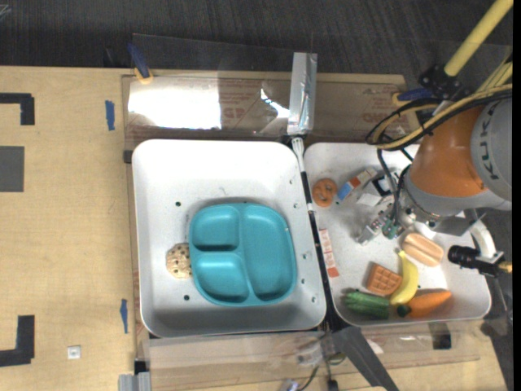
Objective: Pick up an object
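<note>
My gripper [375,226] hangs low over the middle of the right bin [346,255], under the orange wrist band. Just right of it lies a pink hot-dog-like piece [422,249]. Nearer the front edge are a yellow banana [408,279], a waffle [382,280], a green cucumber [366,302] and an orange carrot [432,300]. An orange round toy [324,190] and a small blue-and-red piece [348,189] sit at the back left of that bin. I see nothing held in the gripper.
The left bin [163,177] holds a teal divided plate [242,252] with a cookie [178,260] at its left side. A raised divider [313,235] separates the bins. Cables [407,120] trail behind the arm at the back right.
</note>
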Available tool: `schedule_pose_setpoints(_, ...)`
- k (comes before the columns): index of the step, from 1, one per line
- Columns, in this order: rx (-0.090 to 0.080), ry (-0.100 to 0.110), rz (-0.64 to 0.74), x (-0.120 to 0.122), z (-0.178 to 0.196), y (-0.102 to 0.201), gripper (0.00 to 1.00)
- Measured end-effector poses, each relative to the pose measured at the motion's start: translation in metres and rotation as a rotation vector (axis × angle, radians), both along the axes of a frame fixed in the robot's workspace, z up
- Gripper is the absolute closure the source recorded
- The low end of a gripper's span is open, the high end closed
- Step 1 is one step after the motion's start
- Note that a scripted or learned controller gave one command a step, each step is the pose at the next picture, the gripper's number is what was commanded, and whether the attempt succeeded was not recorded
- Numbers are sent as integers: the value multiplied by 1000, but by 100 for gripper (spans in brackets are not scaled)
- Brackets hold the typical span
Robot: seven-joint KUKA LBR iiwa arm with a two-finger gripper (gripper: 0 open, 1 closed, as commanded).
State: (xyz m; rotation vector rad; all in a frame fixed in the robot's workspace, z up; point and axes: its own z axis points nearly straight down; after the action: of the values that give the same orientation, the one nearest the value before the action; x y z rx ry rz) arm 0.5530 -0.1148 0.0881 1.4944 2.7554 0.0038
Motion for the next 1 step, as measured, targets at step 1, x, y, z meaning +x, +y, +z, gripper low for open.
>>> schedule_pose_setpoints(1,0,0,0,0,-1,0,0)
